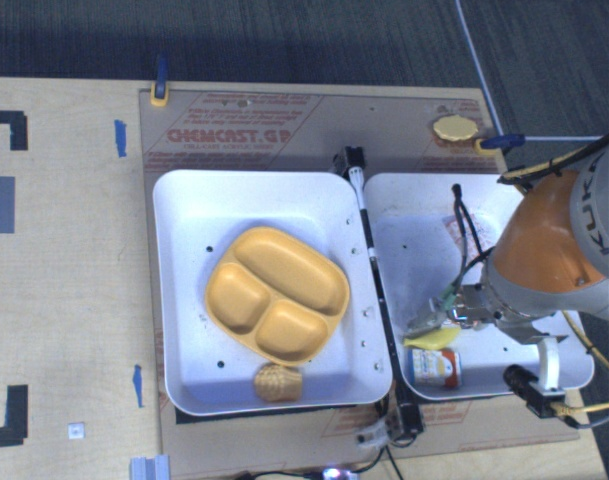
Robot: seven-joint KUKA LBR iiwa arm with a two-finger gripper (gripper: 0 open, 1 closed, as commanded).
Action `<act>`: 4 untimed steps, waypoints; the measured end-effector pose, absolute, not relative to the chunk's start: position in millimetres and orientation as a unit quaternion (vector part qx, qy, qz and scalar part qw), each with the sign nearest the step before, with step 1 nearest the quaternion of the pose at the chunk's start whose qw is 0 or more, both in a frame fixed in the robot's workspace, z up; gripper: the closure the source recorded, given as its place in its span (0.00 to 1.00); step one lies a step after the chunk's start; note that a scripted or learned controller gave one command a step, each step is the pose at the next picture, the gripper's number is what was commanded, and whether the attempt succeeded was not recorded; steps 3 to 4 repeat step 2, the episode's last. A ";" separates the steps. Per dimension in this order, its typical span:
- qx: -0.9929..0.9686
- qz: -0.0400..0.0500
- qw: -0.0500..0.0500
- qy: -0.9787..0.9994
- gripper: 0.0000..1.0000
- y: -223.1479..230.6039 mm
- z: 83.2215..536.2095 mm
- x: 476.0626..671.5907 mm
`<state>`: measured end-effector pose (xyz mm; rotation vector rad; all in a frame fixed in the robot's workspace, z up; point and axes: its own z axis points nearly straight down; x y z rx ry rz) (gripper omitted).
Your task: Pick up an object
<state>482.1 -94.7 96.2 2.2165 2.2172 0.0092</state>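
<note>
While the claw [446, 313] sits low in the right bin [424, 218], near its front edge, I can't tell its state. Yellow object [434, 337] touches the can [436, 367] just below; crowding could cause a glancing, failed pick.

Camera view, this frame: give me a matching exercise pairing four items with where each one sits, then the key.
Items:
1. yellow sectioned plate
2. small tan ball
3. can with red label
4. tan disc

Places:
A. on the board beyond the right bin
B. near edge of the right bin, beside the gripper
C. middle of the left bin
D. near edge of the left bin, just below the plate

Pairs: 1-C, 2-D, 3-B, 4-A
</note>
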 end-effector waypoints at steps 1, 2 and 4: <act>0.707 0.001 0.000 0.708 1.00 -36.9 184.9 520.4; 0.707 0.000 0.000 0.707 1.00 -61.2 211.7 487.1; 0.707 0.000 0.000 0.707 1.00 -61.2 211.7 487.1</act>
